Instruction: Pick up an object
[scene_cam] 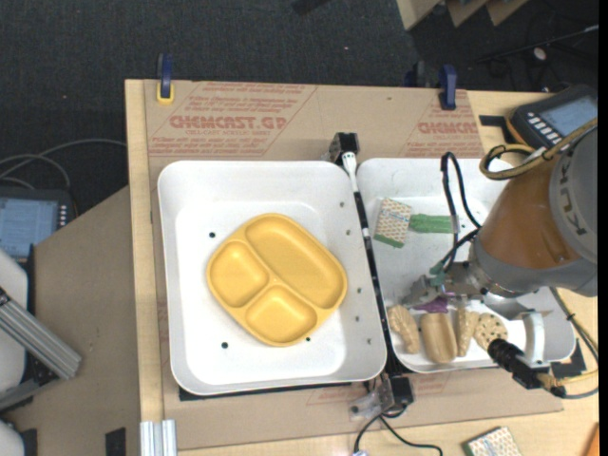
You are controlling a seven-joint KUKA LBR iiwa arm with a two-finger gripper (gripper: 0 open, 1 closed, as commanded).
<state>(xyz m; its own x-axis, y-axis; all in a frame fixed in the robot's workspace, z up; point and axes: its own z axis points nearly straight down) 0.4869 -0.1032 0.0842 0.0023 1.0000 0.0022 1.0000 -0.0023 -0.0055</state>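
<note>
Cluster of tan, bread-like pieces (439, 335) lies at the near end of the right white bin (418, 174), under the gripper (439, 288); we judge nothing lifted yet, grasp and raise remain. Gripper state: cannot tell. Green-handled scrub brush (404, 223) beyond. Yellow three-compartment plastic plate (275, 278) in left white bin (190, 198).

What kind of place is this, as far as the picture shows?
Probably a robotics lab test bench: a grey-and-orange arm reaches over two white bins, clamped protective board covers the bench, and loose cables run about.
</note>
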